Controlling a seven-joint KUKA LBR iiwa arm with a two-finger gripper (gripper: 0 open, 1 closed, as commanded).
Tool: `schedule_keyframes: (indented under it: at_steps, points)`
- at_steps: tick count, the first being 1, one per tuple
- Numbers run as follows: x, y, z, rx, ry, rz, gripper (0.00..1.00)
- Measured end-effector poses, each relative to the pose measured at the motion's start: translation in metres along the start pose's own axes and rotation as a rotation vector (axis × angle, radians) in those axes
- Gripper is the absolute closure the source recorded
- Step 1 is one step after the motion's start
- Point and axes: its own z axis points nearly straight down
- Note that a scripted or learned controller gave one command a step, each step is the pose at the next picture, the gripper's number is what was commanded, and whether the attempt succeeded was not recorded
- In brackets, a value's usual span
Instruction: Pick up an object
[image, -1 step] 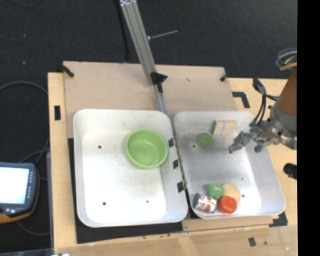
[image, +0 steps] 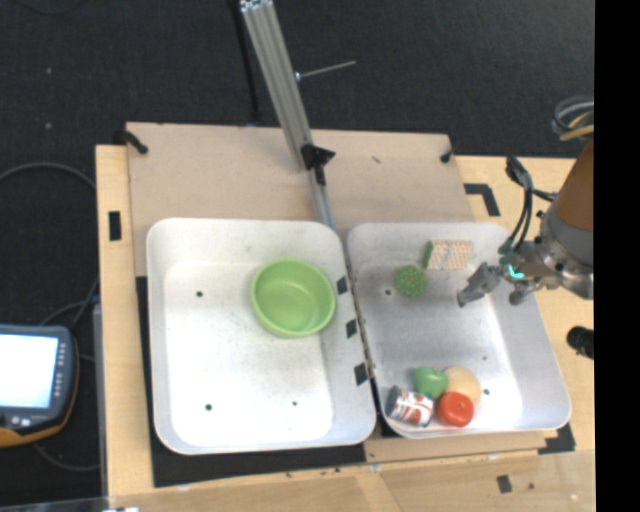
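My gripper (image: 493, 294) hangs over the right bin (image: 530, 370) near its far right side. It is open, with nothing between its fingers. A green bumpy ball (image: 409, 281) lies to its left, and a beige checked block (image: 449, 255) sits just beyond the ball by the bin's far wall. In the bin's near corner a green piece (image: 431, 381), a pale yellow piece (image: 463, 380), a red ball (image: 456, 409) and a red-and-white can (image: 411, 407) are bunched together.
The left bin (image: 190, 380) holds a light green bowl (image: 292, 297), upright near its far middle. A slanted metal pole (image: 285, 90) stands behind the bins. A tablet (image: 30, 385) rests off the bench's left edge.
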Motion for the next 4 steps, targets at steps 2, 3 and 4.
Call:
schedule_keyframes:
  at_steps: [2,3,4]
  points:
    - [-0.007,-0.002,0.12,0.006,-0.001,0.004,0.0]
    - [-0.007,-0.002,0.12,0.003,-0.001,0.005,0.0]
    - [-0.008,-0.001,0.109,-0.001,0.0,0.009,1.0]
